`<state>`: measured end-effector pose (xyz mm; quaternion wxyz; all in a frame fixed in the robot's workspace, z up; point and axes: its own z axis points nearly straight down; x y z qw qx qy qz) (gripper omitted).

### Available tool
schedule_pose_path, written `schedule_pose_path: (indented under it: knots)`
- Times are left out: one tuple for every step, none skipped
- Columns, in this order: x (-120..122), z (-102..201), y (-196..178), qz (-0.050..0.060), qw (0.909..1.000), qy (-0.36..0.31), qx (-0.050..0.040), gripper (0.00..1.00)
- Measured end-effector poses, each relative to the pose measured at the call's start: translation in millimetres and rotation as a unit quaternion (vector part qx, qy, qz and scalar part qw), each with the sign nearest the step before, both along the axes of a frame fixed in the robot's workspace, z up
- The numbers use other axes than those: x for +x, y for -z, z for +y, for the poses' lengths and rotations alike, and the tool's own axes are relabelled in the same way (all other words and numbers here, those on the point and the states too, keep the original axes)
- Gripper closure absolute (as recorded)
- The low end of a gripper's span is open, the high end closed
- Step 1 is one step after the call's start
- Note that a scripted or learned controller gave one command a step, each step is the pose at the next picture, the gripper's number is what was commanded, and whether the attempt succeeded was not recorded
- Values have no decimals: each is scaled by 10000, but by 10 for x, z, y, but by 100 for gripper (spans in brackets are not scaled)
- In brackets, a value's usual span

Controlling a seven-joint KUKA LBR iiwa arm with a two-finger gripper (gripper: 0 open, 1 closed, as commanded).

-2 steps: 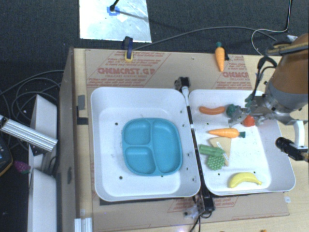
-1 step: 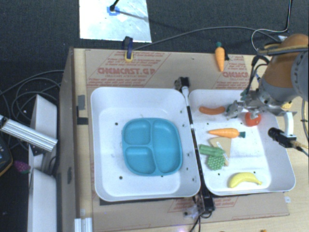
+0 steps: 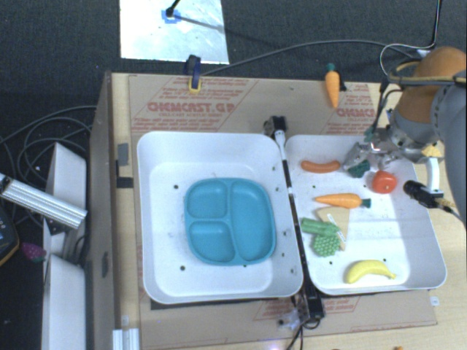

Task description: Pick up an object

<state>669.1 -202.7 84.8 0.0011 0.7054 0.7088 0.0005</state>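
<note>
White plastic forms two shallow bins side by side on the cardboard-covered surface (image 3: 219, 100). The left bin (image 3: 157, 195) holds a blue divided plate (image 3: 228, 221) with three compartments, lying flat near the bin's middle. The right bin (image 3: 416, 239) carries the toy food. An orange sausage (image 3: 321, 166) lies near the bin's far left corner. A carrot (image 3: 341, 201) with a green stem end lies crosswise in the middle. Just below it sit a green vegetable piece (image 3: 319, 227), a knobbly green broccoli-like piece (image 3: 326, 244) and a pale wedge (image 3: 338, 219), all bunched together and touching. A yellow banana (image 3: 367, 271) rests near the bin's front edge, apart from the rest. A red tomato (image 3: 384, 182) sits toward the far right of the bin.

The grey arm (image 3: 438, 100) comes in from the right, and its hand (image 3: 363, 162) hangs low over the far part of the right bin, between the sausage and the tomato. Something dark teal (image 3: 357, 169) sits right at the fingertips, but I cannot tell whether the fingers are apart or clamped on it.

A second carrot (image 3: 333, 86) lies outside the bins on the surface behind the right bin.
</note>
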Motion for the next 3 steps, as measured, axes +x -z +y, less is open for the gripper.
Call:
schedule_pose_path:
  knots:
    - [14,-2,-120,-22,10000,-16,-11,100]
    - [-151,525,-769,-13,10000,-4,4,100]
    - [-661,1224,-1130,-1,10000,-1,8,100]
